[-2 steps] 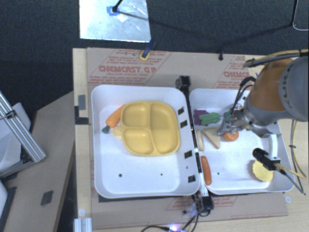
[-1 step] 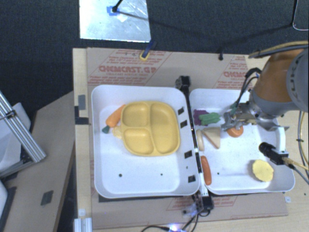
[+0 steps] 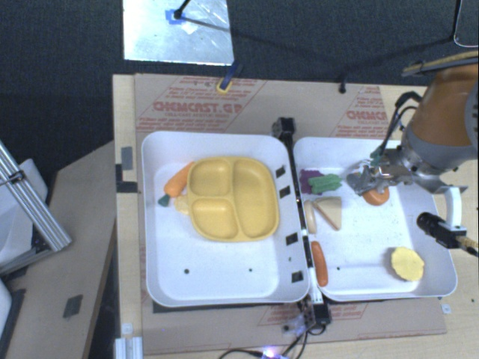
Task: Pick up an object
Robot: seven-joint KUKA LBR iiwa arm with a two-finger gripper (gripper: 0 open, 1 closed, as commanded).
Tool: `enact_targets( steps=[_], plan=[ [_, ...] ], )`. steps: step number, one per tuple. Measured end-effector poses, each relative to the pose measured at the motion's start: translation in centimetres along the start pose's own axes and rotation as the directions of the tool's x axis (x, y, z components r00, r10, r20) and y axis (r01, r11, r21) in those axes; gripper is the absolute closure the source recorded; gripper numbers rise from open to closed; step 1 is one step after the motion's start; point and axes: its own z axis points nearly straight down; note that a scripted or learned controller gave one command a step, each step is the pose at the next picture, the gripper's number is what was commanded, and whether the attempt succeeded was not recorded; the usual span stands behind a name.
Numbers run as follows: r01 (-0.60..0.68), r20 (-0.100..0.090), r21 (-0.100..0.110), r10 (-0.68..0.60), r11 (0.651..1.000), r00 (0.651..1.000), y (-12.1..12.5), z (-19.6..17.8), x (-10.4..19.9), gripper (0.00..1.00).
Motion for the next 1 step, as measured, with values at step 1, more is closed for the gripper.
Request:
enact_targets(
  steps=[1],
  plan=[
    [0.000, 0.000, 0.002, 0.000, 1.000, 1.000, 0.13, -2.40, 0.00, 1.00]
  ],
)
